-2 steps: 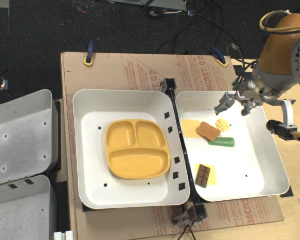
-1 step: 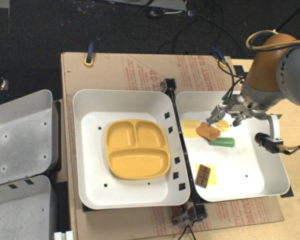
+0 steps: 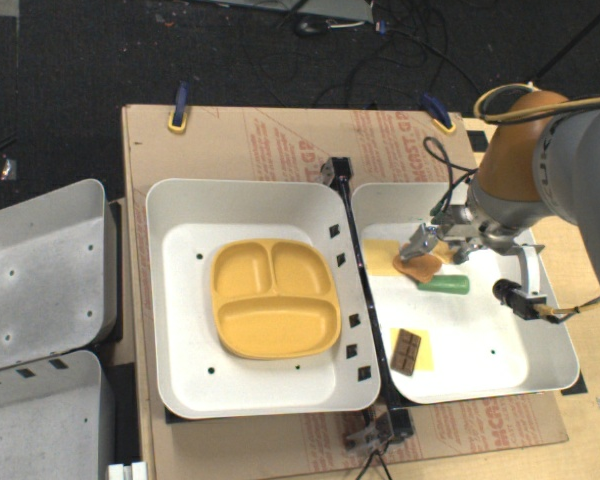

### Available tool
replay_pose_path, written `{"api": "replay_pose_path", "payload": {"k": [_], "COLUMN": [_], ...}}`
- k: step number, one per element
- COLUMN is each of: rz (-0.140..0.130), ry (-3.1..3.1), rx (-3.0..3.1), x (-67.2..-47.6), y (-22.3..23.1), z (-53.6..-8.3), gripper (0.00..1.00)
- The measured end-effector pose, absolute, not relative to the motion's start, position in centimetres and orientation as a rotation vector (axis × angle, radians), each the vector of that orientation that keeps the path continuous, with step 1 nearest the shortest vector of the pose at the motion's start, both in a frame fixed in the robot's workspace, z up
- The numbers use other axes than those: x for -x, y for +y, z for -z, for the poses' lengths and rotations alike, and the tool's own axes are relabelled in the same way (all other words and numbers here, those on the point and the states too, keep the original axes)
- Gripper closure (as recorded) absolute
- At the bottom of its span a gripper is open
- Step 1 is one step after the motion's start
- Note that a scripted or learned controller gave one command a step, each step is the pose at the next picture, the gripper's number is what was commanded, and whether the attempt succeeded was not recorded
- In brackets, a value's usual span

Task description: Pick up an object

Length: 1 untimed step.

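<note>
- Landmark: black divider point(image 3: 358, 268) running between the two white bins.
- Far left of the divider, off the bench: two grey perforated metal panels point(image 3: 42, 258), one behind the other.
- Left of the divider: left bin point(image 3: 170, 208), resting on a cardboard sheet point(image 3: 250, 133).
- Centred in that bin, well left of the divider: yellow compartment tray point(image 3: 276, 298), two small wells at the back, one long well at the front, lying flat.
- Two clamps with blue handles at the cardboard's back edge, one point(image 3: 179, 106) left of the divider line, one point(image 3: 438, 111) right of it.
- Just right of the divider: right bin point(image 3: 550, 363).
- Near the divider, toward the bin's front: brown chocolate-bar piece point(image 3: 407, 351) lying on a yellow slab point(image 3: 421, 349).
- Just right of the divider, further back: pale yellow flat piece point(image 3: 379, 258).
- Further right: orange-brown lump point(image 3: 420, 265), with a green cylinder point(image 3: 444, 284) lying on its side just in front, the two touching or nearly so.
- Gripper point(image 3: 427, 245) low over the orange-brown lump, fingers close at either side of its top edge; whether clamped on it or merely beside it, cannot tell.
- Right of that: grey arm point(image 3: 570, 168) with orange band point(image 3: 510, 153), entering from the right edge, well away from the divider.
</note>
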<state>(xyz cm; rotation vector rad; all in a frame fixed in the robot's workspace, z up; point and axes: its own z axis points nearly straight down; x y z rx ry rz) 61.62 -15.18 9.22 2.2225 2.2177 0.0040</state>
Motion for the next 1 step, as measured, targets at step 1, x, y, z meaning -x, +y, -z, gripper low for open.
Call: {"api": "replay_pose_path", "payload": {"k": [1], "rz": [-0.009], "ry": [2.215], "rx": [-2.218], "x": [-61.79], "y": [-15.18], "z": [-10.56], "gripper": [1.00]}}
